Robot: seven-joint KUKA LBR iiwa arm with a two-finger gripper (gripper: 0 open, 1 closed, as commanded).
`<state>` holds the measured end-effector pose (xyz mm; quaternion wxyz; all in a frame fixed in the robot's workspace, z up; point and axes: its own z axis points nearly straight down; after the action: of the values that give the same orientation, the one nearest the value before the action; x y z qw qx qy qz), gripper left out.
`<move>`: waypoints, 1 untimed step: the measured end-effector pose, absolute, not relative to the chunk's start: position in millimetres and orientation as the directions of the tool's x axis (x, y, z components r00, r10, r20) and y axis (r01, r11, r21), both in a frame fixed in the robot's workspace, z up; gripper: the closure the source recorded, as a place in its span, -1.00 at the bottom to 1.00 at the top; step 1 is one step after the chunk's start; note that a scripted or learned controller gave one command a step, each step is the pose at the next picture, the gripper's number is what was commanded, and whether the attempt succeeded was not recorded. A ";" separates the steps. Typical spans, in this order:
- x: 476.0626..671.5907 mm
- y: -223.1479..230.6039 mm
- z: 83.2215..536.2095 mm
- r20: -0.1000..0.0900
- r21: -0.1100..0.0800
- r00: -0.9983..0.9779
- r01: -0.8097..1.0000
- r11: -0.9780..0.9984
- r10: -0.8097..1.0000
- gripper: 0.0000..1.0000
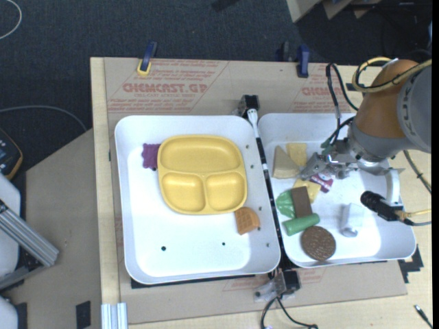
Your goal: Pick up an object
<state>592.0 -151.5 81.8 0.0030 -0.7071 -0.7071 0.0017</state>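
1. two white bins: left bin (137, 204) at frame centre-left, right bin (391, 242) at centre-right.
2. left bin holds one yellow tray (202, 173), one purple piece (149, 155), one orange waffle (247, 220).
3. right bin holds one brown cookie (319, 242), one green pickle (300, 223) and other items.
4. gripper (322, 168) low over the right bin's upper middle; cannot tell its state.

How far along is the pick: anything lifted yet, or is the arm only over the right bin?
Done: the gripper has reached into the right bin, low among the yellow wedges. In hand: nothing visibly lifted. Left: a grasp and lift; the round brown disc, green piece and grey piece all lie on the bin floor.
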 end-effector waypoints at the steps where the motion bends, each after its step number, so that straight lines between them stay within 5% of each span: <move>1: 593.9 -152.3 96.1 0.000 0.001 0.001 1.000 -0.001 1.000 1.00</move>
<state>593.9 -152.3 96.1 -0.0005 -0.7075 -0.7067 -0.0003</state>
